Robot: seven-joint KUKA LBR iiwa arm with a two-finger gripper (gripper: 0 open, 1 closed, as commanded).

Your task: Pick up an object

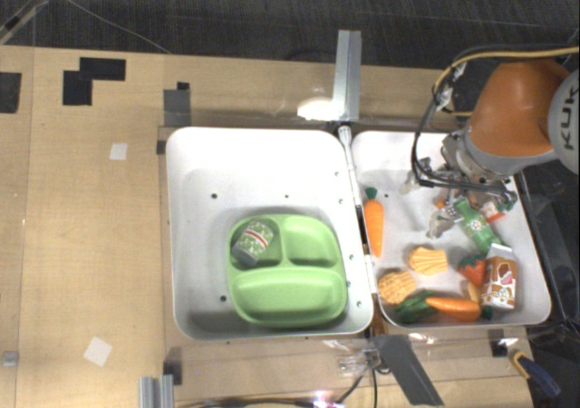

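My gripper (464,208) hangs below the orange wrist band over the back of the right bin (399,166). Directly under and beside it lies a green packet (478,227); whether the gripper touches it cannot be told. In the same bin an orange carrot (372,225) lies along the left wall. Two yellow waffle-like pieces (428,260) (396,286) sit near the front. A second orange vegetable (453,307), a green vegetable (412,306) and a red-brown carton (500,284) crowd the front right corner.
The left bin (208,170) holds a green divided plate (290,293) with a small round can (253,240) in its back left compartment. A metal post (348,71) stands behind the wall between the bins. Cables loop around the wrist.
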